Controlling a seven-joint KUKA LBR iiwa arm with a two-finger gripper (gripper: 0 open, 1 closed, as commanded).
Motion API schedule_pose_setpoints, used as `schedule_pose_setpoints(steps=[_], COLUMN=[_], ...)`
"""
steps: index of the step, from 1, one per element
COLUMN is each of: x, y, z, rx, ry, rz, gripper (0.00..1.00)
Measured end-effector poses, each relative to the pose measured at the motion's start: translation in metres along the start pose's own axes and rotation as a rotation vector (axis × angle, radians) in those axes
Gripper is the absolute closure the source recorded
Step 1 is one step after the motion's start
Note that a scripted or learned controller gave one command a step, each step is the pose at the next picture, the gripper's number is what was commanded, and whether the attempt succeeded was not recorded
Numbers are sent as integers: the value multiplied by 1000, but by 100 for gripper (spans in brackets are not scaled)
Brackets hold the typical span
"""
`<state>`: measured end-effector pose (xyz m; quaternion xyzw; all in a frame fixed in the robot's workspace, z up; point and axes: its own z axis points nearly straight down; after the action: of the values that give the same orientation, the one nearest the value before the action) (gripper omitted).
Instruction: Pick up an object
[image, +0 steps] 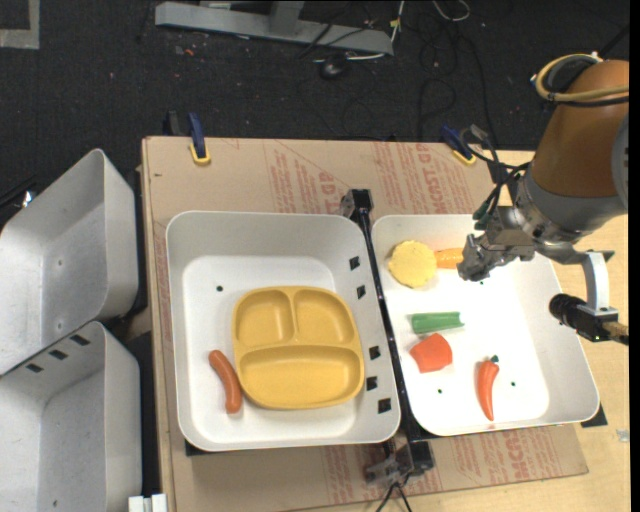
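The right bin (560, 400) holds a pale yellow round piece (412, 264) at its back left, with a small orange piece (449, 257) just to its right. A green stick (436, 322), a red-orange wedge (432, 353) and a red-orange chili pepper (487, 387) lie nearer the front. My gripper (478, 262) hangs low over the back of the right bin, right beside the small orange piece. From above its fingers are dark and bunched, and nothing shows between them.
The left bin (190, 330) holds a yellow divided plate (297, 347) and an orange sausage (226, 380) at the plate's left. A black divider rail (378, 320) runs between the bins. Two spare white bins (60, 300) stand off the bench at the left.
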<state>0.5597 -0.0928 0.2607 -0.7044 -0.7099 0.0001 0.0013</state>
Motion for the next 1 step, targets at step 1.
schedule_pose_setpoints(steps=[1], x=[44], y=[3], z=[2], rx=[-2], ry=[-1], rz=[1], gripper=[100])
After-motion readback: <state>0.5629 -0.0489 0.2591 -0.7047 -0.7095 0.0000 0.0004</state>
